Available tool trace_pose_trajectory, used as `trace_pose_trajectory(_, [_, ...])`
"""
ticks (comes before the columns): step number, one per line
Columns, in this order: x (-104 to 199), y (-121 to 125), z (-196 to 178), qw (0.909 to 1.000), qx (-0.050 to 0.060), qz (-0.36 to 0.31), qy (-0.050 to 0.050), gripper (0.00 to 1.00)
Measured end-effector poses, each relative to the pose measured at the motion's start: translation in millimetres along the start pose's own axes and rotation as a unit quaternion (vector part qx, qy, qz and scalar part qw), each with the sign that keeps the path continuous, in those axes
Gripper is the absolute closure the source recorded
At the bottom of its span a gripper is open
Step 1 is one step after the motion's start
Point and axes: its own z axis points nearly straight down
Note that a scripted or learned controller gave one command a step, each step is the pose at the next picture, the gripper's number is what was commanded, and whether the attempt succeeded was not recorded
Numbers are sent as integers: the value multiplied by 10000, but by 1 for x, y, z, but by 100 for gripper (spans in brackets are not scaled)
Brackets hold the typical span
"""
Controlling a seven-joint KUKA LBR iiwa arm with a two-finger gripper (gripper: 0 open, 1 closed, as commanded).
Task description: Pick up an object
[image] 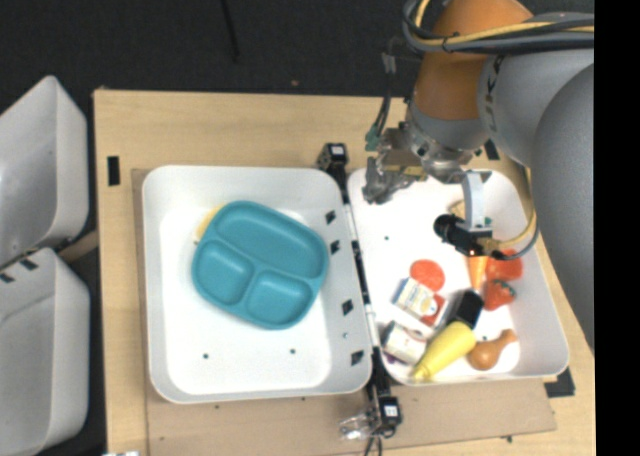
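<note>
So the gripper [383, 182] sits over the top-left corner of the right bin [535, 344], can't tell how it's set. Toys are piled at that bin's near end: yellow bottle [443, 349], red tomato [427, 273].

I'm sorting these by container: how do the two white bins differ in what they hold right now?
The left bin holds one large blue divided plate with something yellow under its edge; the right bin holds many small items, mostly crowded at its near end. The gripper hangs over the right bin's far corner, not over the left bin. Both bins are shallow, white and side by side.
</note>
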Motion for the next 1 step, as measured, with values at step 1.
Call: trace_pose_trajectory(1, [0, 0, -21, 10000, -6, -10, 7, 100])
